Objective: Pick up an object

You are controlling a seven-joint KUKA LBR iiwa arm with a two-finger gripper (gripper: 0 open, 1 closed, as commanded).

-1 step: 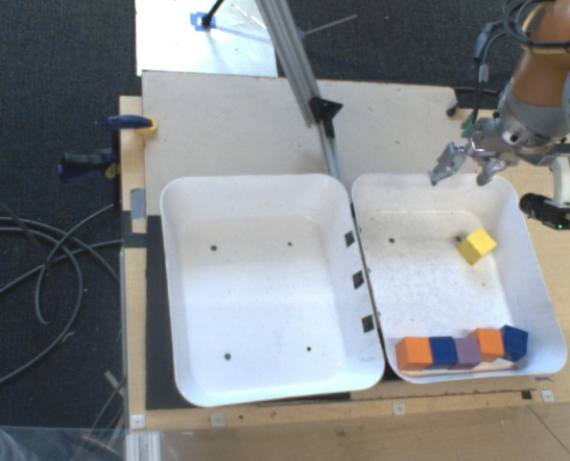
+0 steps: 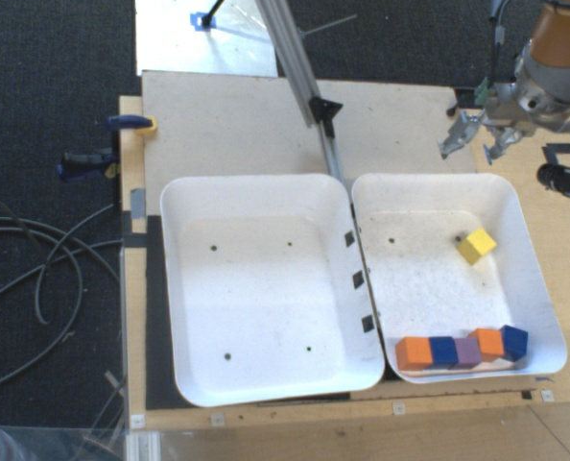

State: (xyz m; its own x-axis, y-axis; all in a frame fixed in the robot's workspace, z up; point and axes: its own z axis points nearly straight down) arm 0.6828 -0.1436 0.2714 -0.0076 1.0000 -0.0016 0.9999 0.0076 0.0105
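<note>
Blocks are sitting in the right bin [image 2: 530, 257]: a yellow block [image 2: 476, 246] is lying alone and turned askew toward the far right part of the floor, while a row is crowding the near wall, running orange block [image 2: 415, 352], blue block [image 2: 442, 351], purple block [image 2: 467, 351], a second orange block [image 2: 489, 343] and a dark blue block [image 2: 514, 341], each touching the next. Over the bench [image 2: 381, 133], just beyond that bin's far right corner, the gripper [image 2: 479, 145] is hanging with its fingers spread apart and carrying nothing, and the left bin [image 2: 184, 257] is lying alongside.
</note>
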